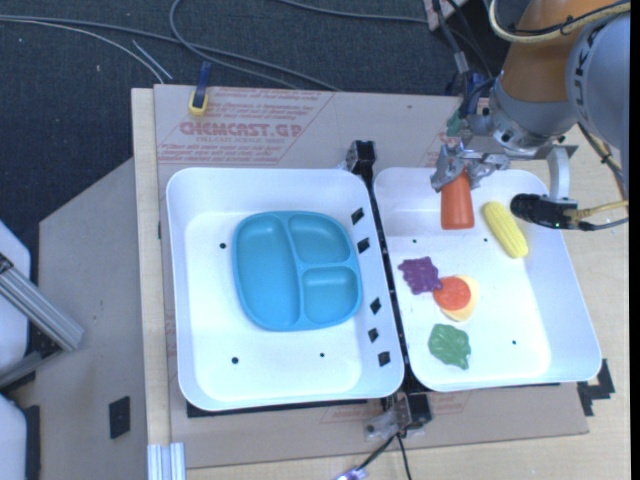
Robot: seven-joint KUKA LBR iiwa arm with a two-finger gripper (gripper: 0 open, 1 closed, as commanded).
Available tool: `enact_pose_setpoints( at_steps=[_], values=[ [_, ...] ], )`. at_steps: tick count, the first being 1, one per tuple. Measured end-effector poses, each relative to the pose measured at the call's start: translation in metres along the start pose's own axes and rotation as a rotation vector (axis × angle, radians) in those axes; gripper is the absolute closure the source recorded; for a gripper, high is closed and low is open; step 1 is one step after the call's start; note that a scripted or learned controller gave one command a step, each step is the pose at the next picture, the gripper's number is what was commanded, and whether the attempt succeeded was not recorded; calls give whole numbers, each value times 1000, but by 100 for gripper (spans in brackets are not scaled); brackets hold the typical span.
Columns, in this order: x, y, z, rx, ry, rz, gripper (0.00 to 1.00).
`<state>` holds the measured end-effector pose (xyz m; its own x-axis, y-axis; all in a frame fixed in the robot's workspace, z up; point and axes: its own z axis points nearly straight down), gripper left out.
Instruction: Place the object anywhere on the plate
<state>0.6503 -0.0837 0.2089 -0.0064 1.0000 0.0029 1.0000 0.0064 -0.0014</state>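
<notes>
A blue plate [296,268] with three compartments lies in the left bin [200,348]. In the right bin [560,338], my gripper [456,174] reaches down at the back left corner. It is shut on the upper end of an orange carrot [457,206], which hangs upright just below the fingers. The carrot is close to the divider between the bins, to the right of the plate and further back.
The right bin also holds a yellow corn cob [505,229], a purple piece [420,274], an orange-red round piece [454,296] and a green piece [449,345]. A black clip rail [372,258] runs between the bins. The arm [560,48] leans in from the upper right.
</notes>
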Motion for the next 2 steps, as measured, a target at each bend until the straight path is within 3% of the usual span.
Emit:
enact_pose_setpoints(
  at_steps=[2],
  values=[
    [103, 5, -8, -4, 0, 0, 100]
  ],
)
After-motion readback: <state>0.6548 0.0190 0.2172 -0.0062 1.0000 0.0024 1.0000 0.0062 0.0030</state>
